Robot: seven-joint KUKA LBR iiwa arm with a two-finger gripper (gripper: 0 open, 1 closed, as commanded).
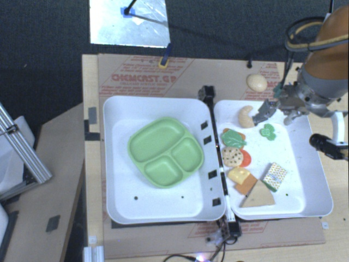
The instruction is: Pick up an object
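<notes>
The camera view looks down on two white bins side by side on a cardboard-covered bench. The left bin [117, 146] holds one thing: a light green plate [165, 152] with three compartments, lying flat near the bin's middle.

The right bin [311, 190] holds the toy foods, eight by count. A pale croissant-like piece [246, 115] lies at the far left corner, and a small green broccoli-like piece [267, 131] lies just right of it. Below them, along the bin's left side, come a green leafy piece [233, 137], a chocolate-chip cookie [232, 157] overlapping a red tomato slice [246, 158], and a yellow cheese chunk [240, 174]. A tan wedge of bread [259, 196] sits at the near edge, with a small patterned packet [275, 176] just beside it.

One pale egg [257, 82] rests outside the bins on the cardboard, beyond the right bin.

The gripper [272, 109] hangs over the far edge of the right bin, between the croissant-like piece and the broccoli-like piece. Nothing sits between its fingers; how wide they stand I cannot tell.
</notes>
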